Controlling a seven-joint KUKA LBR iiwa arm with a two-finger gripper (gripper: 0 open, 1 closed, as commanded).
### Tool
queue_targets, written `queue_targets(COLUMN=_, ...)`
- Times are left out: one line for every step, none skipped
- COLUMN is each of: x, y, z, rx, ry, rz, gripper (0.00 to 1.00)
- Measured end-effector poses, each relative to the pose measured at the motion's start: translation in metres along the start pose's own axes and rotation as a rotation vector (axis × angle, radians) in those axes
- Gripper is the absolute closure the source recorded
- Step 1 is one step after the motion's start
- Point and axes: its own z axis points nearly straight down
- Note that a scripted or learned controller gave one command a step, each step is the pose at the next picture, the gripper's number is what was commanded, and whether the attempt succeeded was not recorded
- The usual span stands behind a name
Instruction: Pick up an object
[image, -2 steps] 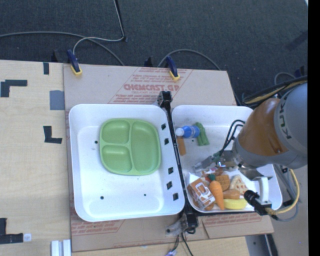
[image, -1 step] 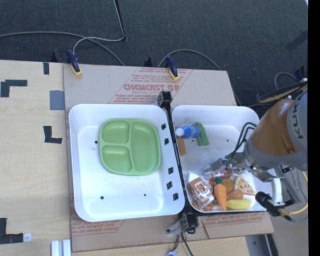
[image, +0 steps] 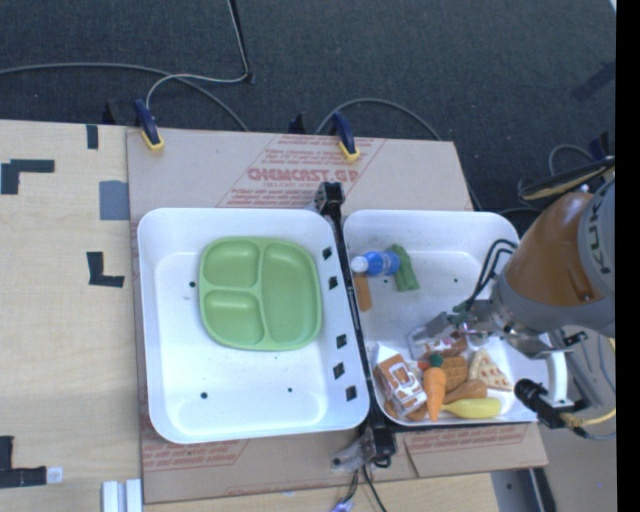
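My gripper (image: 440, 332) is low in the right bin (image: 440, 228), its grey fingers just above a pile of toy food at the bin's front. The pile holds an orange carrot (image: 434, 392), a yellow banana (image: 473, 408), a waffle-like piece (image: 490, 373) and a brown-and-white packet (image: 400, 382). I see nothing clearly between the fingers. Farther back in the same bin lie a small clear bottle with a blue cap (image: 376, 264) and a green piece (image: 404, 268).
The left bin (image: 170, 330) holds a green divided plate (image: 261, 293). A black divider clip strip (image: 345, 300) runs between the bins. The arm's orange band (image: 555, 255) and grey wrist cover the right bin's right side. Cardboard lies under both bins.
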Motion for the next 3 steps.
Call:
queue_targets(x=0.070, y=0.063, z=-0.072, rx=0.045, ry=0.003, rz=0.007, gripper=1.00)
queue_targets(x=0.054, y=0.053, z=-0.108, rx=0.045, ry=0.002, rz=0.008, gripper=1.00)
queue_targets(x=0.108, y=0.043, z=-0.102, rx=0.046, ry=0.003, rz=0.008, gripper=1.00)
